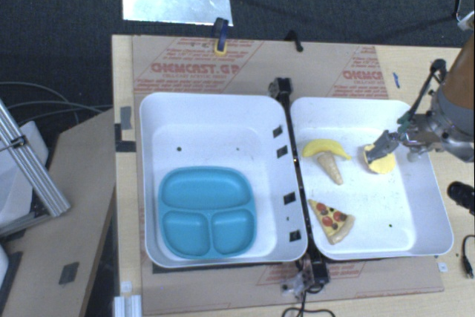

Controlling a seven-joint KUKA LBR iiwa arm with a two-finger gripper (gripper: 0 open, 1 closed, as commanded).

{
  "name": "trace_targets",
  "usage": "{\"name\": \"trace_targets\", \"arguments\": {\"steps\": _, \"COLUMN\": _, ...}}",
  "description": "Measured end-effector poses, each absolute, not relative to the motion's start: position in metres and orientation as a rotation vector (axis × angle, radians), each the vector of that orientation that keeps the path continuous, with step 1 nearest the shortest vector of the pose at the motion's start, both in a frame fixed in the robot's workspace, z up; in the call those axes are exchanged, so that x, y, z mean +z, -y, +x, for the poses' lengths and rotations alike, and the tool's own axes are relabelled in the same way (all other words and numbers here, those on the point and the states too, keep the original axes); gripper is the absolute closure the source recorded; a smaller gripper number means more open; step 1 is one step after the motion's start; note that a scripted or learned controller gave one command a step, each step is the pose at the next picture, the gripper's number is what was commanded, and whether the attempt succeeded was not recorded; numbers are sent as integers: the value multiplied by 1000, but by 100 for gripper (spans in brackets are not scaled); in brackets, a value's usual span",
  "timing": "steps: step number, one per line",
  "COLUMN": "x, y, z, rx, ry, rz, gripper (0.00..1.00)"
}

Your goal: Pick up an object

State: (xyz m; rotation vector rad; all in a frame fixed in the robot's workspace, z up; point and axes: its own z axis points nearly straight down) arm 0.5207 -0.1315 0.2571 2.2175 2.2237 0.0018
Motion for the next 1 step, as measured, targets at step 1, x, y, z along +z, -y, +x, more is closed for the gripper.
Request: {"name": "trace_targets", "arguments": {"steps": 1, "x": 125, "y": 122, "z": 535, "rx": -6, "ry": -2229, "rz": 2224, "gripper": 0}}
